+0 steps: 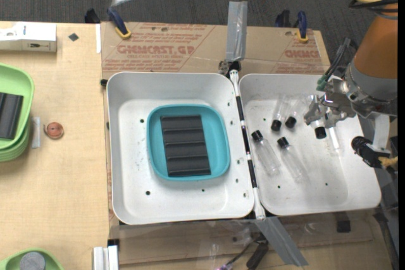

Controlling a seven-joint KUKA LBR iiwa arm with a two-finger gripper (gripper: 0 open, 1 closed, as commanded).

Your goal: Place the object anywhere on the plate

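Observation:
A teal plate [219, 136] lies in the left bin [126, 186], and a black ridged block [185, 145] rests flat on it. Several clear vials with black caps are scattered in the right bin [304, 196], among them one [265, 150] by the divider and another [290, 155] beside it. My gripper [320, 113] hangs over the right side of the right bin, above the vials. A black-capped vial [328, 137] lies just below the gripper. Whether it is touching the gripper cannot be told.
A green dish [19, 88] with a dark item sits at the far left of the bench. Nearby are a small reddish disc [54, 130] and a white box [28, 37]. Clamped cardboard [164, 47] lies behind the bins.

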